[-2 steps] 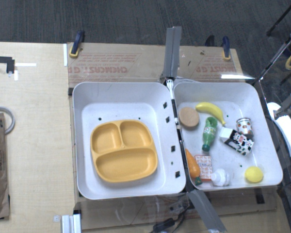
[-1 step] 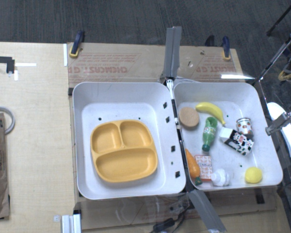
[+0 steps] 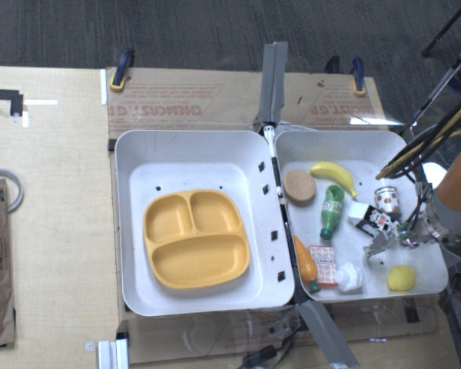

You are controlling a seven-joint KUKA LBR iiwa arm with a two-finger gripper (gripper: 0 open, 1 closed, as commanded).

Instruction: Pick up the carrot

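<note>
Bench: you have a pale wooden bench (image 3: 46, 206) with a brown cardboard sheet (image 3: 192, 102) lying under the far side of both bins.
Left bin: your left white bin (image 3: 131, 229) holds one yellow divided plate (image 3: 196, 238) with three compartments, set about in its middle.
Right bin: your right white bin (image 3: 369, 146) carries all the small items, and the arm comes in over its right edge.
Arm: you see the grey arm (image 3: 455, 206) at the right border, with cables running up and away from it.
Gripper: the gripper (image 3: 384, 241) sits low over the right part of the right bin, between the small printed can and the lemon; you cannot tell from here whether its fingers are apart or together.
Banana: a yellow banana (image 3: 334, 177) lies near the far side of the right bin.
Bottle: a green bottle (image 3: 331, 213) lies just in front of the banana.
Carrot: your carrot (image 3: 305, 261) lies against the left wall of the right bin, toward the near corner, well apart from the gripper, touching a small printed packet (image 3: 323, 264) on its right.
Round brown item: a tan disc (image 3: 299, 185) rests left of the banana.
Lemon: a lemon (image 3: 402, 277) sits near the bin's near right corner.
Can: a small printed can (image 3: 386, 199) stands just beyond the gripper.
</note>
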